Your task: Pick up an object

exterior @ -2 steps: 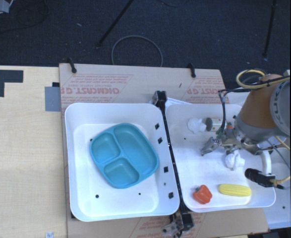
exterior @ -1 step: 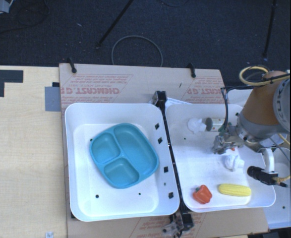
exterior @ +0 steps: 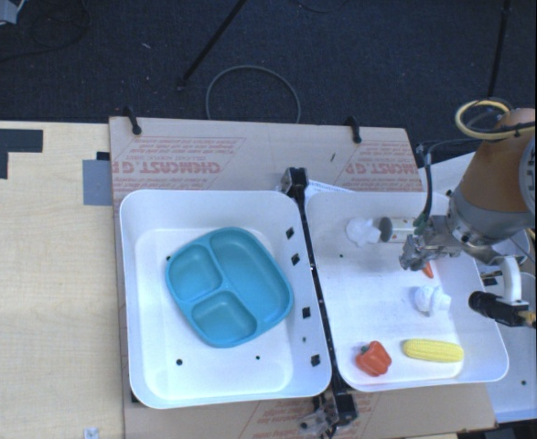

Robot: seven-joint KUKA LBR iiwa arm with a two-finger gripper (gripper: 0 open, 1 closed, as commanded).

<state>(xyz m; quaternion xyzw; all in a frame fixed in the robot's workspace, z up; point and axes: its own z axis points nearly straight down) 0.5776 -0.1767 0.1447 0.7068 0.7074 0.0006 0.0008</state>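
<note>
In the right bin (exterior: 488, 369), the tool (exterior: 417, 256) sits low near the far side, its grip impossible to judge, with something orange just beside it. A red pepper (exterior: 373, 358) and corn cob (exterior: 433, 350) lie near the front rim; the left bin (exterior: 149, 373) holds a blue divided plate (exterior: 228, 284).

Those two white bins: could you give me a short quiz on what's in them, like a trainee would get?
1. True or false: the blue divided plate lies in the left bin.
2. Which lies nearest the yellow corn cob in the right bin? A) red pepper B) blue divided plate C) gripper
3. Fill in: the arm reaches in from the view's ____.

Key: 1 true; 2 A; 3 right.
</note>
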